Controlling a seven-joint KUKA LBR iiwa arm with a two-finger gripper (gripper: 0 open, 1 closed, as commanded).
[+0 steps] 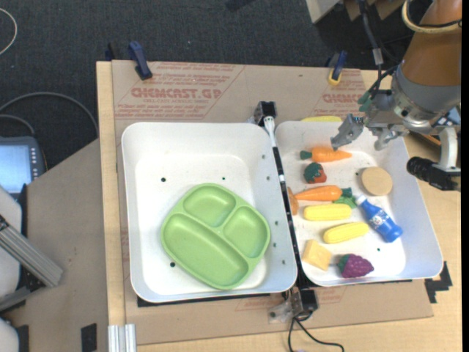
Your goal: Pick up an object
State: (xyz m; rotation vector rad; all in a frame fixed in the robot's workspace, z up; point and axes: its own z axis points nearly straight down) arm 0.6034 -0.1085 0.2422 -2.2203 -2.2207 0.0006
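- Spanning the bench side by side: two shallow white bins, the left bin (139, 196) and the right bin (418, 226), meeting at a central divider.
- Arm (432, 57), grey with an orange band, reaching in over the far right corner of the right bin.
- Green divided plate (215, 235), three compartments, lying in the near half of the left bin, well left of the divider.
- Gripper (364, 130), hanging over the far end of the right bin, jaws spread wide, nothing between them; one finger tip sits just above the upper carrot.
- Upper carrot (330, 154), far end of the right bin, right of the divider.
- Lower carrot (319, 193), just right of the divider, nearer than the upper one.
- Two yellow corn-like pieces, one (327, 213) below the lower carrot, one (345, 232) nearer still.
- Blue bottle (381, 221), right of the yellow pieces.
- Tan round disc (376, 182), beyond the bottle.
- Cheese wedge (317, 255), near end, close to the divider.
- Purple grapes (357, 265), right of the cheese.
- Small red-and-green piece (315, 172), between the carrots.
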